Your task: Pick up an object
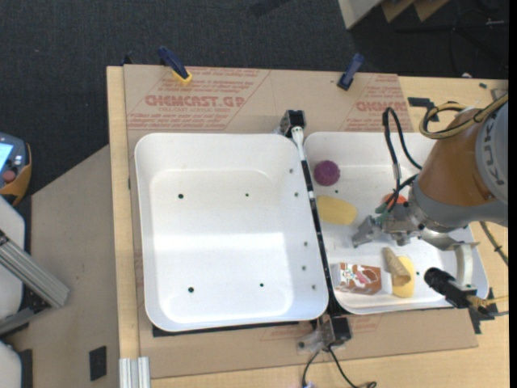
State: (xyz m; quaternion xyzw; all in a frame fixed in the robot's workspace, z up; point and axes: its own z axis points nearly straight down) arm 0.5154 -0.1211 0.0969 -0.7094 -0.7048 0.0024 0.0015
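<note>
The right bin [363,145] holds a purple ball [326,172] at its far left and a yellow lemon-shaped piece [337,211] just below it. Near the front lie a red and white packet [360,278] and a tan and yellow piece [399,272]. My gripper [365,231] reaches in from the right, low over the bin's middle, right of the yellow piece and above the packet. Nothing shows between its fingers. The grey and orange arm [452,176] hides the bin's right part.
The left bin [153,217] lies beside the right one, on a brown board [242,91]. Blue clamps [174,63] [350,71] hold the board's far edge. Black cables [396,148] hang by the arm. A black clip [292,123] sits where the bins meet.
</note>
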